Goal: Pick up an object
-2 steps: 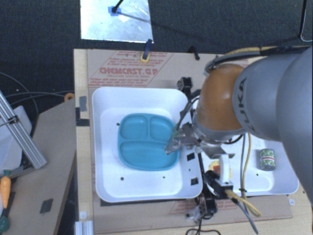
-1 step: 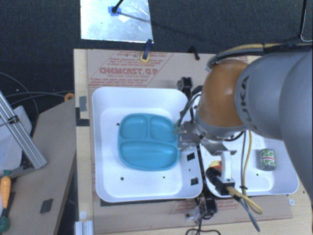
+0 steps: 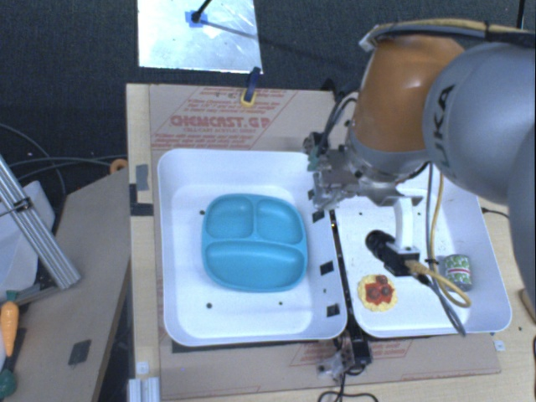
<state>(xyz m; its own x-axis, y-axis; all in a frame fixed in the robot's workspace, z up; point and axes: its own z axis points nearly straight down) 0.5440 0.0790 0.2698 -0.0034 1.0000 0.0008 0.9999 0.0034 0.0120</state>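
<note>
Grey-and-orange arm [image 3: 469, 99] reaching in from the right, jaws down at the wall between the bins, toward the back; impossible to tell whether open or closed, or touching anything. Legible in red on the cardboard sheet [image 3: 219, 115] under the bins: "CHEMCAST". Two white bins: in the left bin [image 3: 184, 193], one blue three-section plate [image 3: 254, 243]; in the right bin [image 3: 481, 304], one toy pizza [image 3: 378, 292] and one green-and-white patterned can [image 3: 457, 270], both apart from the jaws.
</note>
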